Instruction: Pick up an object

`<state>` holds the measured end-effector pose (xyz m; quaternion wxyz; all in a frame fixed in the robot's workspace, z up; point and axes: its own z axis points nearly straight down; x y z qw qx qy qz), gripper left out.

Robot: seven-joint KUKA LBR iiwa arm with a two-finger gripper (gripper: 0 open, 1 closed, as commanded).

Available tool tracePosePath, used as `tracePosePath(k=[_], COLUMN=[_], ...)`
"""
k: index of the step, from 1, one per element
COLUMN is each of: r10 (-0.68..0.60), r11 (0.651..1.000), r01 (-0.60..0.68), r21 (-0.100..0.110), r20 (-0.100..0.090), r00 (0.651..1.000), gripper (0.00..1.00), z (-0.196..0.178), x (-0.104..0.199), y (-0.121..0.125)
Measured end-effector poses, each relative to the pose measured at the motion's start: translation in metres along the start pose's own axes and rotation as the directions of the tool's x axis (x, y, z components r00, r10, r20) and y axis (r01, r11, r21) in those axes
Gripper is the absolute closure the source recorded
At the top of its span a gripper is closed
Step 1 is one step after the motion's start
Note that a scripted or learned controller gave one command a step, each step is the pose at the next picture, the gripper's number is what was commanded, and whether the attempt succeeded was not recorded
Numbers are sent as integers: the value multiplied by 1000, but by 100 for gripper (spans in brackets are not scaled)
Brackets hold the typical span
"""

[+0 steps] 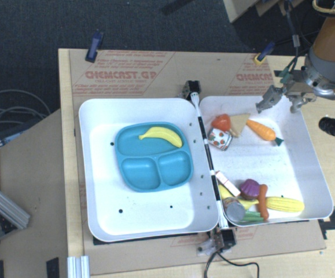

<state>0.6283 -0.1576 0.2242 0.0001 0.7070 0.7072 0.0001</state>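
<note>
Ample bare floor (297, 161) beside carrot (262, 131).

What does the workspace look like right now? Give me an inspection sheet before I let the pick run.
Surface: bench bearing left bin and right bin, side by side.
Job's things: carrot, tomato and wedge at right bin's far end; corn, purple item and others piled at its near end.
Clutter: blue divided plate in left bin, banana in its far compartment.
Grippers: gripper above right bin's far edge, open, holding nothing.
Cables: coil on floor, left; one at bench's near edge.
Surroundings: dark carpet.
</note>
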Motion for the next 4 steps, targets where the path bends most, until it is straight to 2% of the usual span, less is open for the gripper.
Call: tracePosePath(k=[1, 2, 3, 4], r10=[1, 1, 1, 0], r11=[1000, 1000, 1000, 1000], r01=[-1, -1, -1, 0], r21=[2, 2, 0, 11], r20=[0, 0, 0, -1], r00=[1000, 1000, 1000, 1000], gripper=[0, 0, 100, 100], z=[139, 139, 129, 137], x=[-19, -35, -34, 27], y=[15, -16, -15, 37])
